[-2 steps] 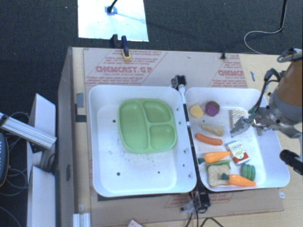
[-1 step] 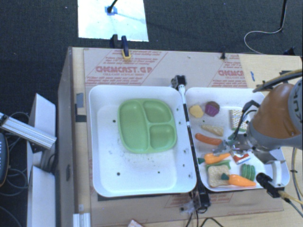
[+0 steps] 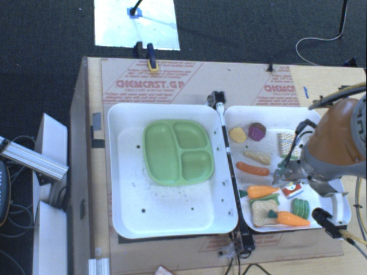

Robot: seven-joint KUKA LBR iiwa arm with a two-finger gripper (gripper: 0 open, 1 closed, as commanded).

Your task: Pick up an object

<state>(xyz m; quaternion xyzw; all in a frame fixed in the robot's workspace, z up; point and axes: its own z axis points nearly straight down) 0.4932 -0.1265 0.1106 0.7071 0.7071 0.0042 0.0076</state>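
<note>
Nearest lies an orange toy carrot beside a toast slice in the right white bin. Gripper overhead; jaw state cannot be told.

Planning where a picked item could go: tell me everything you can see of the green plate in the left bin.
The green plate is a pale green, plastic-looking divided tray with rounded corners: one long compartment on the left, two smaller ones on the right. It lies flat on the floor of the left bin, toward the back and right, slightly rotated. All three compartments look bare.
</note>
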